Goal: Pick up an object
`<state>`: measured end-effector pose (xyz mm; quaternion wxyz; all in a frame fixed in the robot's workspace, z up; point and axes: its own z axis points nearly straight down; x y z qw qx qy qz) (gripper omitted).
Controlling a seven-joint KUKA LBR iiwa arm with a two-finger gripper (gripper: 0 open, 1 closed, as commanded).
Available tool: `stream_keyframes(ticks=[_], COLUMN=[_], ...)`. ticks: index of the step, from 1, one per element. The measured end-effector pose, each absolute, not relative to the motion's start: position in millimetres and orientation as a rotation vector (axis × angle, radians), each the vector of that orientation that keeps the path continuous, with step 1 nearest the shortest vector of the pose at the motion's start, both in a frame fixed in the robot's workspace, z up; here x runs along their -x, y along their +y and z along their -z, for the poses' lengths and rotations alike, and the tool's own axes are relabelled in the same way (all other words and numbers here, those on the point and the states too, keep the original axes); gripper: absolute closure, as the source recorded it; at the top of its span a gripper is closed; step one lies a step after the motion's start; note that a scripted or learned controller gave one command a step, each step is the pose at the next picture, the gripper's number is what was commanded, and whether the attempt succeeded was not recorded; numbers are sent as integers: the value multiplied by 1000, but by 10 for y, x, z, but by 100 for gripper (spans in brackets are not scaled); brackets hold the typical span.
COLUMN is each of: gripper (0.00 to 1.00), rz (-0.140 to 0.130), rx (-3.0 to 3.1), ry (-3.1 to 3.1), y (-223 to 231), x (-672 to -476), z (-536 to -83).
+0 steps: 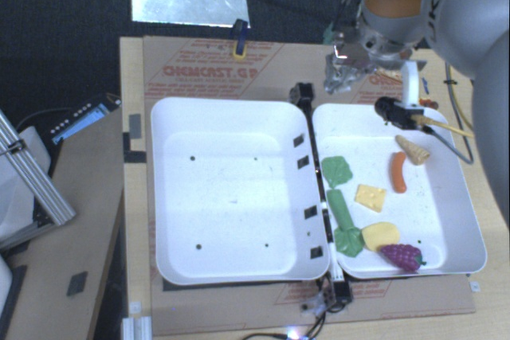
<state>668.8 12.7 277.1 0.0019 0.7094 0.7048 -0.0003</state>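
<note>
pincer [344,77]: above right bin's [458,203] far-left rim, grip state cannot tell, nothing seen held | toys below it in bin: green leaf [335,170], cheese wedge [370,197], carrot [398,171], grapes [401,255]

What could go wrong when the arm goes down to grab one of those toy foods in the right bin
The yellow lemon, purple grapes and green cucumber lie bunched near the right bin's front corner, so a grab there may nudge or catch a neighbour. The green leaf sits close to the divider between the bins, which could block a finger. The gripper is above the bin's back rim, away from every piece, so a straight descent would likely miss.
</note>
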Motion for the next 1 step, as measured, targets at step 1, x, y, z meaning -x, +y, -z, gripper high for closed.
stream_keyframes(ticks=[1], gripper=[100], rz=[2], rx=[-2216], ry=[2230], y=[559], x=[-6679], z=[-2195])
